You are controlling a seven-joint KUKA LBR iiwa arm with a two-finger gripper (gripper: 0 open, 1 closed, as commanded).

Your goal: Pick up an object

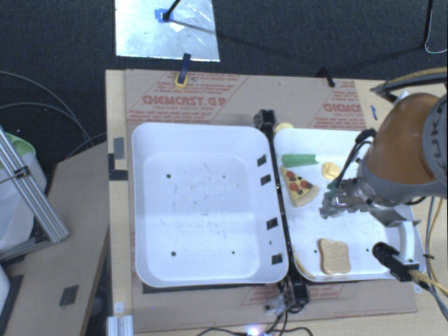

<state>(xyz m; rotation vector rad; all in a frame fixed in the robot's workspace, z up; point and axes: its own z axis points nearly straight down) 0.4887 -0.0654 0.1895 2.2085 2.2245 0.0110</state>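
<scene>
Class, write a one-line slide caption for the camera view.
KUKA gripper hovers over right bin beside pizza slice, toast, green piece.

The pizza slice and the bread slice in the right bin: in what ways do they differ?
The pizza slice is a wedge with red topping and dark spots; the bread slice is a plain tan, rounded square. The pizza slice lies toward the far side of the right bin, beside the divider, and the bread slice lies near the front edge. Both lie flat, untouched by the gripper.
</scene>
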